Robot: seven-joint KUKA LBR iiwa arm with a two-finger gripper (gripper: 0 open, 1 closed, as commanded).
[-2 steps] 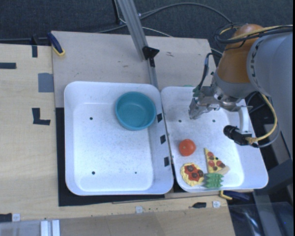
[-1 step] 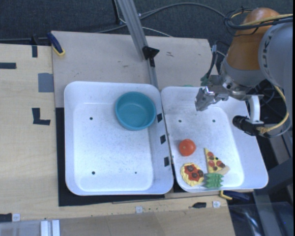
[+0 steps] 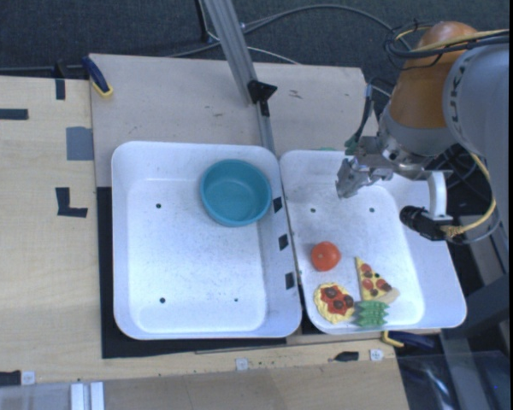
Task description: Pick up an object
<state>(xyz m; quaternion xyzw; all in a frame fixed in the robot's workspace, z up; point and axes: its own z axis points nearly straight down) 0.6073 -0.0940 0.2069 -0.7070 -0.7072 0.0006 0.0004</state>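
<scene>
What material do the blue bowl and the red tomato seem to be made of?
Blue bowl: probably plastic, since its colour is even and its inside has a soft sheen. Red tomato: likely toy plastic or rubber, with uniform red and a small highlight, lying beside flat toy pizza pieces. The view is too coarse for certainty.

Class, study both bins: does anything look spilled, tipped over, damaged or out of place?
Nothing stands out. The blue bowl sits upright in the left bin. In the right bin the red tomato, round pizza, pizza slice and green piece lie clustered at the near end, with the end effector over the far end.
</scene>
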